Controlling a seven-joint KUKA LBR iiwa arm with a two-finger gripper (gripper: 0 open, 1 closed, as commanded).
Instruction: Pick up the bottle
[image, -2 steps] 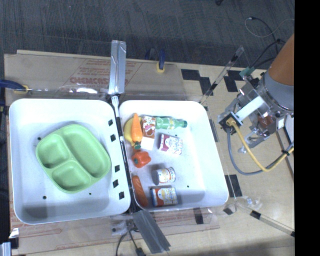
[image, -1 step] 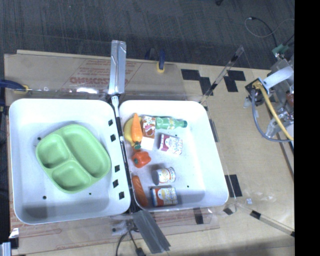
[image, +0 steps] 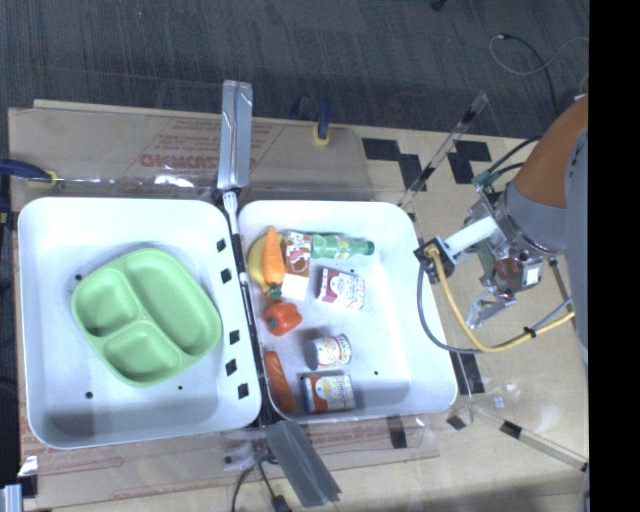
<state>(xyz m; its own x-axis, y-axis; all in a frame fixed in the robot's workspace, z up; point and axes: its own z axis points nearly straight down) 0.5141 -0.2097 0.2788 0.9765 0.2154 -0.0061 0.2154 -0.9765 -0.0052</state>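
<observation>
The bottle (image: 328, 247) is green with a red and white label. It lies on its side at the back of the right bin (image: 410, 340), cap pointing right. My gripper (image: 489, 303) hangs outside that bin, to the right of its right wall, over the bench. It is well apart from the bottle, and nothing shows in it.
Around the bottle in the right bin lie a banana (image: 257, 259), a carrot (image: 271, 262), a red pepper (image: 283, 318), a small carton (image: 341, 288), two cans (image: 329, 351) and an orange item (image: 279, 380). A green divided plate (image: 146, 314) sits in the left bin (image: 50, 400). Yellow and black cables (image: 470, 335) loop below the wrist.
</observation>
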